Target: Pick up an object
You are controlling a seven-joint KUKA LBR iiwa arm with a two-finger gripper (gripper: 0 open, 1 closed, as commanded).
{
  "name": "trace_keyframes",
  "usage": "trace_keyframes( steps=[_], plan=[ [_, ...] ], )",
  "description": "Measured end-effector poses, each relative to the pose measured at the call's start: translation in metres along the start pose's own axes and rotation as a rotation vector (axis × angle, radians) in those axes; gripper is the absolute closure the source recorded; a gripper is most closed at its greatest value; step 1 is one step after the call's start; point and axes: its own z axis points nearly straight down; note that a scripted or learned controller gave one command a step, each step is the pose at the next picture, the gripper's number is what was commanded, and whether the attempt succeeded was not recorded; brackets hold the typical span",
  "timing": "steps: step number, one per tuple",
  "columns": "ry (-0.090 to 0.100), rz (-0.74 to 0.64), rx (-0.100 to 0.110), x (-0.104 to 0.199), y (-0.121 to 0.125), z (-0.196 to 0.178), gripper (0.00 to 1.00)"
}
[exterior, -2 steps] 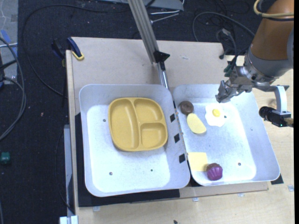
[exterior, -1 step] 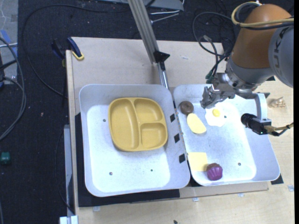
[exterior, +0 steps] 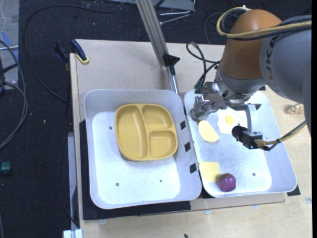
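Note:
My gripper [exterior: 197, 111] hangs over the far left corner of the right bin [exterior: 277, 157], under the grey wrist and orange band. Just in front of it a pale yellow oval piece [exterior: 208, 132] lies on the bin floor, apart from the gripper. A toy fried egg [exterior: 228, 123] lies to the right of the oval, partly under the arm. Near the bin's front edge lie a flat yellow square [exterior: 209, 171] and a small purple object [exterior: 227, 182], side by side. Nothing is visibly held.
The left bin [exterior: 99, 148] holds a yellow divided plate [exterior: 146, 131]. A slanted metal pole [exterior: 154, 29] runs from the top down to the seam between the bins. Black cables and a small black fitting [exterior: 247, 137] hang off the arm over the right bin.

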Motion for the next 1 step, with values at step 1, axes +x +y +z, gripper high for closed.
trace_keyframes(
  steps=[1],
  plan=[
    [0.000,-0.001,-0.001,0.0577,-0.0079,-0.0033,1.00]
  ],
)
